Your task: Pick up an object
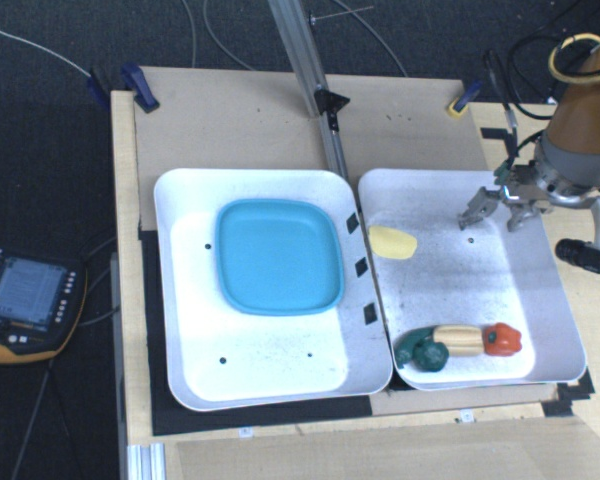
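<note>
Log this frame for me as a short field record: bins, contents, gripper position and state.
left bin: holds a blue square plate
right bin: yellow piece near its left wall; green item, tan item and red item in a row along the near edge
gripper: over the right bin's far right part, fingers spread open, nothing between them
distance to objects: apart from all four items
</note>
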`<state>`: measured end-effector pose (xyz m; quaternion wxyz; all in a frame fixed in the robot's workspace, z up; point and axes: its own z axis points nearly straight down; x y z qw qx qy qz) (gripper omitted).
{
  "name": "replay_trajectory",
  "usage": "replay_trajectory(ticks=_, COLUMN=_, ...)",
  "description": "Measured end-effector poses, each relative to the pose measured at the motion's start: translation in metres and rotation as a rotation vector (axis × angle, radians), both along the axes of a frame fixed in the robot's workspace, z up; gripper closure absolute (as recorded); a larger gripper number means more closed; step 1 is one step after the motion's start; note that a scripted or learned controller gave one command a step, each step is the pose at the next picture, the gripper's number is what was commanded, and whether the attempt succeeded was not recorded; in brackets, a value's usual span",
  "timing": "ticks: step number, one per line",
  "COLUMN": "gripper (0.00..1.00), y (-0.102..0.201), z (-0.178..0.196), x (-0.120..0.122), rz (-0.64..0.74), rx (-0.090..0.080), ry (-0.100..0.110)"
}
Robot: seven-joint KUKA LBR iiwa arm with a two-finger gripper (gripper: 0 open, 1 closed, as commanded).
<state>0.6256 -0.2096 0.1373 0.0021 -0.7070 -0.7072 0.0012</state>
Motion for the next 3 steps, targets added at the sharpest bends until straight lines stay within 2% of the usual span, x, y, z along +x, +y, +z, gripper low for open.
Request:
replay_trajectory(ticks=1, gripper=0.0, y=0.001, z=-0.044, x=-0.001, rz=0.0, rx=0.0, ry=-0.001)
replay_trajectory(ticks=2, gripper=1.0, y=0.0, z=-0.03, x=0.001, rz=0.0, rx=-0.002, ry=-0.007)
replay_trajectory(ticks=3, gripper=1.0, y=0.0, z=0.033, x=0.002, rz=0.0, rx=-0.003, ry=-0.011)
